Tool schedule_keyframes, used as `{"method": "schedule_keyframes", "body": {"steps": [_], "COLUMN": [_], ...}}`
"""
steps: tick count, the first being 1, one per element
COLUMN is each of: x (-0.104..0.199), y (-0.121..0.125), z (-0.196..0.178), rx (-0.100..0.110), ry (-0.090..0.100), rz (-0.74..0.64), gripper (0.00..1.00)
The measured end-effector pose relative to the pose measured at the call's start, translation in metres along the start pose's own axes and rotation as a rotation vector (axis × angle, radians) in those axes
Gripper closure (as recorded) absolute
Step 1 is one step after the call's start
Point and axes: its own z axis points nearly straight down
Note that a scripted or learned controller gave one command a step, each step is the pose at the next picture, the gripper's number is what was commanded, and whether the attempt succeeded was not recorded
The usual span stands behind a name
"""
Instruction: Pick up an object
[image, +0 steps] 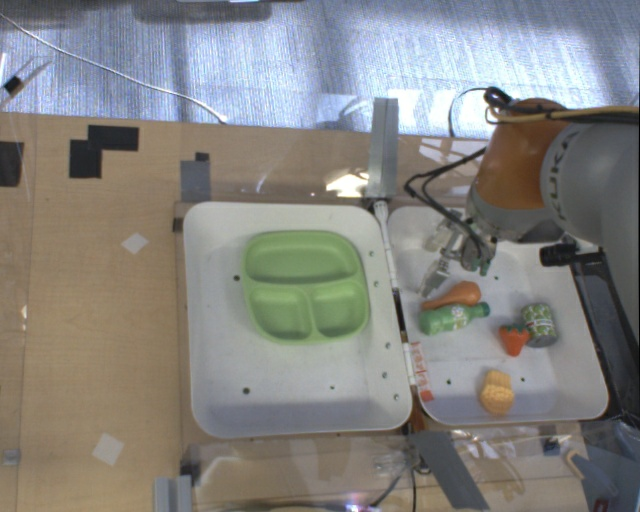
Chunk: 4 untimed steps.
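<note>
My gripper hangs over the upper left part of the right bin, its metal fingers spread open and pointing down-left with nothing between them. Just below its tips lies an orange drumstick-shaped toy, and a green bottle lies on its side right under that. Farther right sit a small red-orange item and a grey-green can, touching each other. A yellow piece rests near the bin's front edge.
The left bin holds a green divided plate. A raised divider separates the two bins. The grey arm with its orange band reaches in from the right above the right bin's back edge.
</note>
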Motion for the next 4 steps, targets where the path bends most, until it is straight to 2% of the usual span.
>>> {"method": "schedule_keyframes", "body": {"steps": [1,2,3,4], "x": [-0.002,0.019,0.045,0.157], "y": [0.003,0.075,0.139,0.145], "z": [-0.014,-0.101,-0.097,-0.098], "rx": [-0.002,-0.003,0.002,0.002], "ry": [-0.009,0.001,0.008,0.012], "rz": [-0.007,0.173,0.452,0.329], "gripper": [1.00,1.00,1.00,1.00]}}
